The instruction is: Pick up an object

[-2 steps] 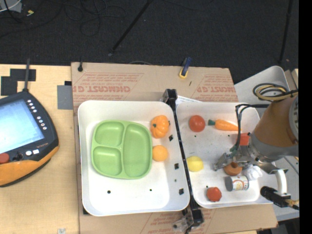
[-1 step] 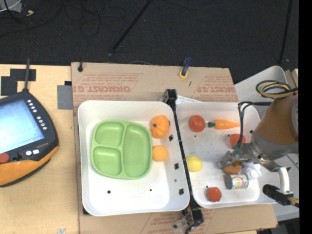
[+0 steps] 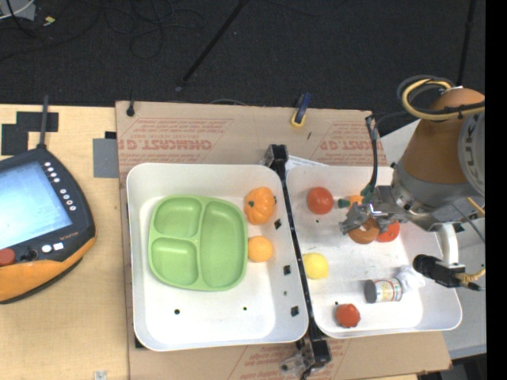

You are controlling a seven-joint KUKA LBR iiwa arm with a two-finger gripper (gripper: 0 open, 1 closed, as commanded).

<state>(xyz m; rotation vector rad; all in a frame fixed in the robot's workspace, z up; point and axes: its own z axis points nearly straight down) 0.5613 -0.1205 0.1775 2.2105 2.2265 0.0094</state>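
My gripper [image 3: 361,214] hangs low over the right bin [image 3: 428,311], near its far right part. Directly under and beside it lie a brown-orange object [image 3: 365,233] and a red object [image 3: 388,232], both partly covered by the gripper. A red round fruit [image 3: 320,200] lies just left of the gripper. Nearer the front are a yellow lemon [image 3: 315,266], a small bottle [image 3: 386,291] on its side and a red fruit [image 3: 347,315].
The left bin [image 3: 150,315] holds a green divided plate [image 3: 198,241], a small orange pumpkin [image 3: 260,205] and an orange ball [image 3: 260,249] by the dividing wall. A tablet controller [image 3: 36,220] lies at far left. The arm's grey body [image 3: 440,165] overhangs the right bin's edge.
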